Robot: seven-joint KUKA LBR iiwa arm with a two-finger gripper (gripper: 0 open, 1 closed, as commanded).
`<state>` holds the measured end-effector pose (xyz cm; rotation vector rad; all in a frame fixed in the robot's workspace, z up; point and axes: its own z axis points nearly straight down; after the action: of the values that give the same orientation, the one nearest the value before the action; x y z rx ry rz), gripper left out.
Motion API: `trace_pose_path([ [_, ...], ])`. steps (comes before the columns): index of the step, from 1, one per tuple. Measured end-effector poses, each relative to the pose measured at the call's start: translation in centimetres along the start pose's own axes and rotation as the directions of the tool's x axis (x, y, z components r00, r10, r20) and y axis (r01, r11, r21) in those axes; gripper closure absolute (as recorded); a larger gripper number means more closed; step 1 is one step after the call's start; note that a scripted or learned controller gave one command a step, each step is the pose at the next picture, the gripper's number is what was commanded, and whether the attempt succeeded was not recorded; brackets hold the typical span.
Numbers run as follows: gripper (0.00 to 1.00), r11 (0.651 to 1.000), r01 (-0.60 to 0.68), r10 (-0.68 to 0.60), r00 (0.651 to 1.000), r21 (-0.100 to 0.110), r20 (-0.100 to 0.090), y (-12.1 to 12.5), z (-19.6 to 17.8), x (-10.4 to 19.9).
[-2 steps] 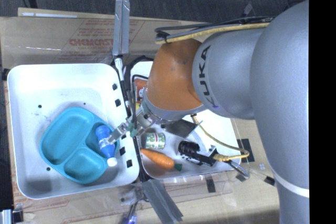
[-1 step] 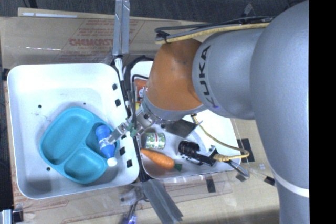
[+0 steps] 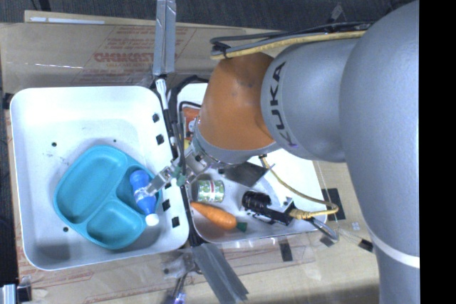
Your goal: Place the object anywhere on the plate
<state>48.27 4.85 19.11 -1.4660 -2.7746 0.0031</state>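
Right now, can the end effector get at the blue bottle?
Probably yes. The end effector is right beside the blue bottle, which lies uncovered at the plate's right edge in the left bin. The wall between the bins, close by, may crowd the approach.

A small green-labelled can (image 3: 210,189) lies just to the view's right of the pincer (image 3: 165,180), in the right-hand white bin (image 3: 303,174). An orange carrot (image 3: 214,217) with a green tip lies below the can, lower right of the pincer. Brown cardboard covers the tabletop (image 3: 85,53) above it.
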Motion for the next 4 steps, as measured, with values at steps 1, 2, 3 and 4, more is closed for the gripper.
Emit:
trace_pose_path([
  [1,0.0,1.0,0.0,0.0,1.0,0.0,0.0,0.0,0.0,0.0],
  [2,0.0,1.0,0.0,0.0,1.0,0.0,0.0,0.0,0.0,0.0],
  [3,0.0,1.0,0.0,0.0,1.0,0.0,0.0,0.0,0.0,0.0],
  [4,0.0,1.0,0.0,0.0,1.0,0.0,0.0,0.0,0.0,0.0],
])
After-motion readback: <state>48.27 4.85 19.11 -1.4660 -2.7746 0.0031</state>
